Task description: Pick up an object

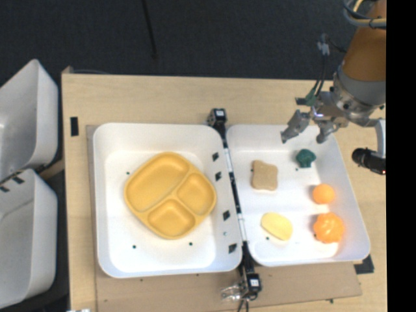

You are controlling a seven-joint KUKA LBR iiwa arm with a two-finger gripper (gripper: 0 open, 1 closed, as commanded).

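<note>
Arm (365, 51): fat rounded link, orange-tan band on top, grey collar underneath where it narrows toward the wrist. Pale ring or cable loop sits at the very top of the orange band. Thin dark cables run down the side of the orange band that faces away from the frame edge, with a small bracket partway along. Hand (311, 130): grey metal, two slim fingers, small dark fittings and a bluish-purple spot on the block just below the grey collar. A black knob-like part sticks out below the collar, next to a pale grey strip.
</note>
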